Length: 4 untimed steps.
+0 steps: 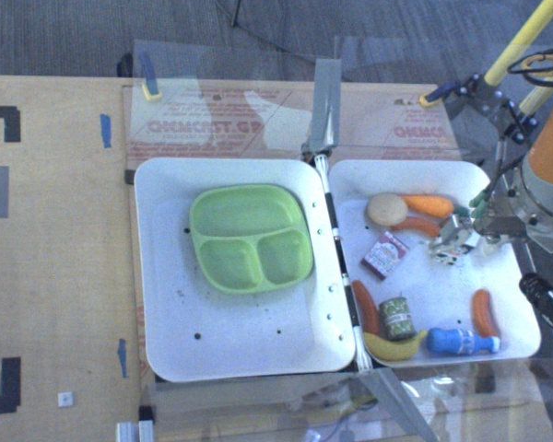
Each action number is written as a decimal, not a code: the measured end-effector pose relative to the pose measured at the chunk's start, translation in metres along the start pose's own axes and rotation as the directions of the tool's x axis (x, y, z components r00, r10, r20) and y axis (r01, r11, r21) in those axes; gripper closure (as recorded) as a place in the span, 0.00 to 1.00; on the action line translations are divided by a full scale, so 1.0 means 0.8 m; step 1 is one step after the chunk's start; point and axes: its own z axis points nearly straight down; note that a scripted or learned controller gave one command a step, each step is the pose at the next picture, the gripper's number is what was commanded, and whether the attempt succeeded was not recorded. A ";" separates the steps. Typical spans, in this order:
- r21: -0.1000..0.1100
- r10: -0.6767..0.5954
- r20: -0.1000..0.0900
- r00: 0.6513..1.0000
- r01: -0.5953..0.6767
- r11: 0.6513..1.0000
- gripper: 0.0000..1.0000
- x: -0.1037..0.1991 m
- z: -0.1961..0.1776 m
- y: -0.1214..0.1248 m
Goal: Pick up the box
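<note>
The gripper hovers low in the right bin, its fingers slightly apart around nothing. Just to its left lies the box, small and red-and-white, flat on the bin floor, its long axis running diagonally from lower left to upper right, below the potato.

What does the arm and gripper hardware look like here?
At the view's right edge, the arm shows an orange band above grey and silver wrist hardware, with thin dark cables running alongside. The gripper is small, metallic silver-grey with dark patches, too blurred for finer detail.
</note>
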 end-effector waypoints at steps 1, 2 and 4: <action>-0.008 0.097 -0.001 0.995 -0.097 0.995 0.00 0.024 0.208 -0.007; -0.007 0.029 0.000 1.000 -0.029 1.000 0.00 0.030 0.208 0.074; -0.004 0.114 0.000 0.994 -0.114 0.994 0.00 0.022 0.209 0.128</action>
